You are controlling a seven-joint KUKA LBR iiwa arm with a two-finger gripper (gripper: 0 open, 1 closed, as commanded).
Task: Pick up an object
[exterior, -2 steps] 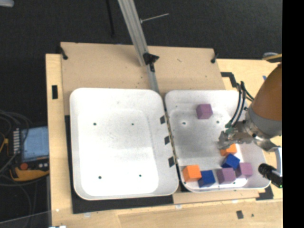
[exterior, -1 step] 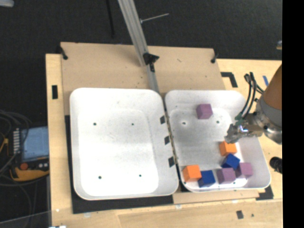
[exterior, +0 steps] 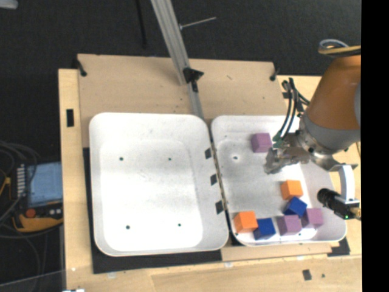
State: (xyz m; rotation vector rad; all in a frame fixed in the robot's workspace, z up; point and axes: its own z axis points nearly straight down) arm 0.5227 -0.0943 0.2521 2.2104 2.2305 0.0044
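Blocks all lie in the right bin (exterior: 226, 140); the left bin (exterior: 109, 129) beside it offers nothing to grasp. Going rightward along the near wall sit an orange block (exterior: 245, 221), a blue block (exterior: 265, 228) touching it, then a purple block (exterior: 289, 224). Farther back, a lone purple cube (exterior: 261, 142) stands apart from the rest, just left of the gripper (exterior: 275, 162), which hangs low over bare bin floor. Whether its jaws are wide or narrow I cannot tell; nothing shows between them. Right again lie a second orange block (exterior: 292, 188), another blue one (exterior: 296, 207) and a last purple one (exterior: 315, 217), close together. The lone cube looks the best target: centre over it, square the jaws to its flat faces, descend fully before closing. Crowded blocks by the wall risk a blocked finger.
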